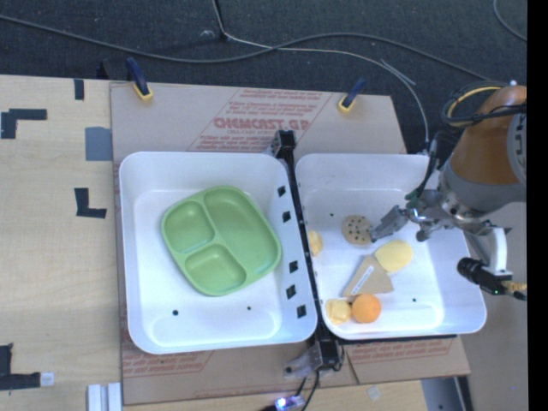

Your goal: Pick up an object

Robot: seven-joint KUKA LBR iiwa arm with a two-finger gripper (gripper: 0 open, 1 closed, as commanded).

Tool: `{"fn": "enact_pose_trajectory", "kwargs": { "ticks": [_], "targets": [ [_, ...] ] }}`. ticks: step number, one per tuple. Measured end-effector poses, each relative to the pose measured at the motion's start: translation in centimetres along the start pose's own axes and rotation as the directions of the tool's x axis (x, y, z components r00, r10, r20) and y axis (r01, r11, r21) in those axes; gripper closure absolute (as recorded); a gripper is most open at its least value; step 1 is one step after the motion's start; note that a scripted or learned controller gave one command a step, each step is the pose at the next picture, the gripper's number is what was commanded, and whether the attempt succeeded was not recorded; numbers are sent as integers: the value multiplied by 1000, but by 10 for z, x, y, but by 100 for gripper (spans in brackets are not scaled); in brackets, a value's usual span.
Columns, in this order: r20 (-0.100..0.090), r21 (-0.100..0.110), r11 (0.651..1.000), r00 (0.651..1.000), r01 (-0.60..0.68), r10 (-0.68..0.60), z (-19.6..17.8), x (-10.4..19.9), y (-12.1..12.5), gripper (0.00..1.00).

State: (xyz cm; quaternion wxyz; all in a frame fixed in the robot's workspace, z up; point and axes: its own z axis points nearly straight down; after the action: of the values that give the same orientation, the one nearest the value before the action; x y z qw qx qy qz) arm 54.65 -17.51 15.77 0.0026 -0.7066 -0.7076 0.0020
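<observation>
The right bin (pixel 428 311) holds several small food toys. A round speckled cookie (pixel 355 228) lies near its middle. Below it are a pale yellow oval (pixel 395 255), a tan wedge (pixel 368 279), an orange ball (pixel 366 308) and a yellow lump (pixel 339 312). Another small yellow piece (pixel 315 243) sits against the left wall. My gripper (pixel 382 227) hangs low over this bin, its tip just right of the cookie and above the yellow oval. Nothing is visibly held in it.
A green divided plate (pixel 221 240) fills much of the left bin (pixel 150 315). A black divider (pixel 294 229) runs between the two bins. The arm's orange-banded wrist (pixel 484 157) stands over the right bin's right edge. Cables cross the dark floor behind.
</observation>
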Motion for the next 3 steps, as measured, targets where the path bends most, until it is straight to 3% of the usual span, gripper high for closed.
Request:
{"fn": "enact_pose_trajectory", "kwargs": {
  "ticks": [1,2,3],
  "targets": [
    [1,-2,1000,1000,0,0,63,5,0,0],
    [5,-9,1000,1000,-1,1,71,4,1,0],
    [5,-11,1000,1000,0,0,60,4,2,100]
  ]
}}
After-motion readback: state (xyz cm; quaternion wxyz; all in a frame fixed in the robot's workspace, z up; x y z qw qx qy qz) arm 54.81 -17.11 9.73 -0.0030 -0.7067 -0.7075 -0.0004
